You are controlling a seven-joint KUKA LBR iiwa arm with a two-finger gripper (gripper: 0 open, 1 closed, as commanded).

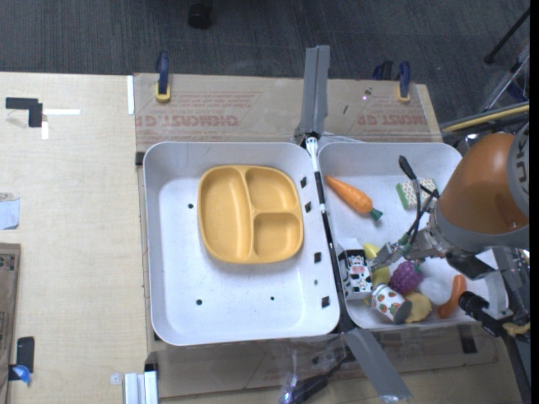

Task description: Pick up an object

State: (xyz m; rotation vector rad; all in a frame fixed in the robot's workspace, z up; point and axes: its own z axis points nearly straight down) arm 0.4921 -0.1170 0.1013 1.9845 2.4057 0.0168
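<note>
Camera view puts the end effector (396, 251) low in the right white bin (383, 162), over crowded toys: purple plastic grape bunch (406, 276), yellow piece (381, 273). Whether it is spread or closed, I cannot tell. Crowding may cause a glancing, failed grasp.

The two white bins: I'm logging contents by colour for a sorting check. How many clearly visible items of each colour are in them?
Yellow: 1, the divided plate in the left bin.
Orange: 1, the carrot in the right bin.
Purple: 1, the grape bunch.
Total: 3; the pile's other items are too jumbled to sort.
</note>
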